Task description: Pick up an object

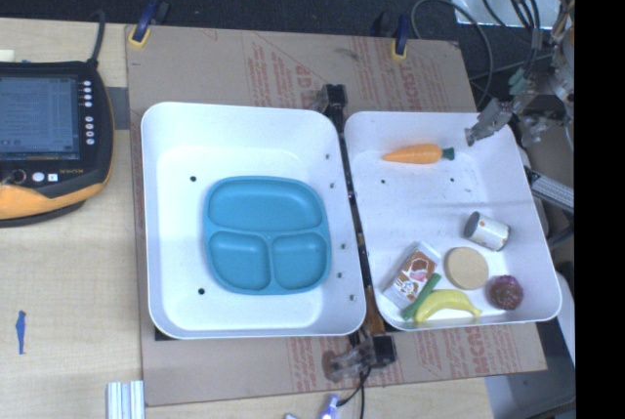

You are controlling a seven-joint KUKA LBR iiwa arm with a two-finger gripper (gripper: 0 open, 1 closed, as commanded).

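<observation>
One tool [485,126] at right bin's [363,212] far-right rim, near carrot [414,154]; finger state impossible to tell.

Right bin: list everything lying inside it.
In the right bin: a carrot, a small can, a tan round disc, a dark red ball, a snack packet and a banana. The banana's green end overlaps the packet's corner, hiding it.
</observation>
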